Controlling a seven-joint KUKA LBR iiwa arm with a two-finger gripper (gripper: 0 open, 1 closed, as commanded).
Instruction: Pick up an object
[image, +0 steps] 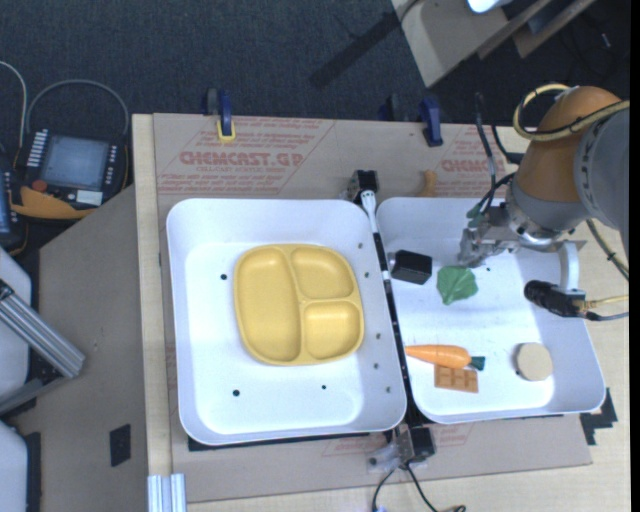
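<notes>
Arm: grey w/ orange band, reaching in from the right over the right bin (560, 395).
End effector (478, 248): low over the bin's upper part, just above-right of the green leafy toy (458, 284); can't tell its grip state, tip too small and dark to read.
Candidates, all lying on the bin floor: green leafy toy, black block (411, 266), toy carrot (440, 354), brown waffle piece (456, 378), round tan biscuit (533, 361).
Left bin (200, 300): yellow divided plate (298, 302), apart from the arm.
Done: approach, by the look of it.
Left: grasp + lift; nothing seen held yet. Likely target = green toy, being nearest.
</notes>
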